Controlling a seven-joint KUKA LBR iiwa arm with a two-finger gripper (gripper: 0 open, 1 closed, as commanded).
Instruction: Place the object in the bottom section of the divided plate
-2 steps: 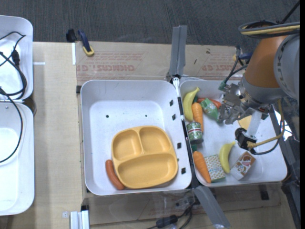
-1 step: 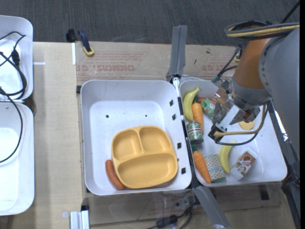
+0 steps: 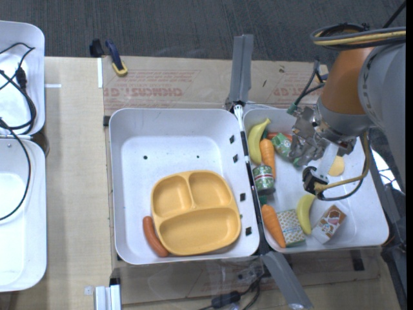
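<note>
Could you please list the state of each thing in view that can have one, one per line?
divided plate: lying flat in the left bin, all three sections bare.
sausage: lying in the left bin against the plate's lower-left rim.
gripper: low over the right bin, by the green packet.
green can: on its side.

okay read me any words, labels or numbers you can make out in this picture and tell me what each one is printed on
Red print, upside down in the view, on the brown cardboard behind the bins: too blurred to read with confidence.
Label on the green can: too small to read.
Print on the small carton: red and white picture, no text readable.
Print on the green packet near the gripper: blurred.
Print on the boxed snack: unreadable.
</note>
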